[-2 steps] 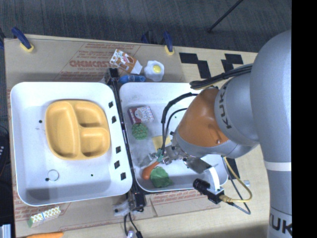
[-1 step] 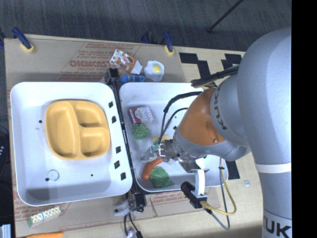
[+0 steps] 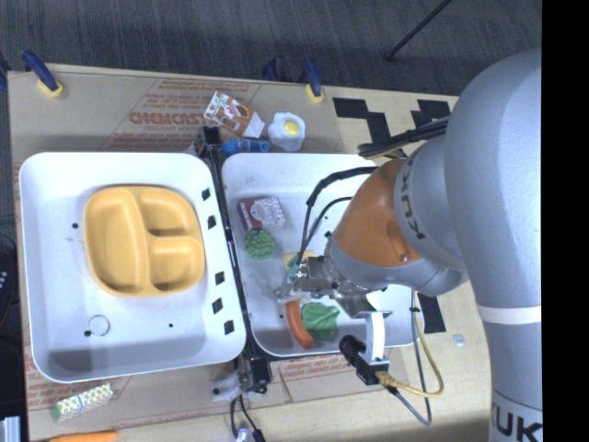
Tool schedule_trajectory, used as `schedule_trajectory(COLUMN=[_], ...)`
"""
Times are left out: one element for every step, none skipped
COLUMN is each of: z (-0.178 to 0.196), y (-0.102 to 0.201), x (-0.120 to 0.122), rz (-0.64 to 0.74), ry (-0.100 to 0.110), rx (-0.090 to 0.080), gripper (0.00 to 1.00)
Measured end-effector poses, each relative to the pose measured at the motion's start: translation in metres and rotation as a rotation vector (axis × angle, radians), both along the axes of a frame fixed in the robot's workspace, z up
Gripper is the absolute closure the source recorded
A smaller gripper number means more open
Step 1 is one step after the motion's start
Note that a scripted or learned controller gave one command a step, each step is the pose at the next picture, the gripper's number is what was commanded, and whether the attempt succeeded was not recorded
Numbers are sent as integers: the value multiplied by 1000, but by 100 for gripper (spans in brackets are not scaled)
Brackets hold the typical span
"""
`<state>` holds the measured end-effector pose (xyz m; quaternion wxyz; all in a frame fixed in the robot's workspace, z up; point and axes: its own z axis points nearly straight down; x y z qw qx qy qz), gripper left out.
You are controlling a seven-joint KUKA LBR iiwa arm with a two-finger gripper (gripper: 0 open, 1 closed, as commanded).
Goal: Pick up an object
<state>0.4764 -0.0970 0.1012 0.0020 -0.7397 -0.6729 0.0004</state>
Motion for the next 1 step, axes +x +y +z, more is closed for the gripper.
schedule_trajectory(z=[0], y=[0], x=[0], rz=[0], ry=[0], rx=[0], gripper=[0])
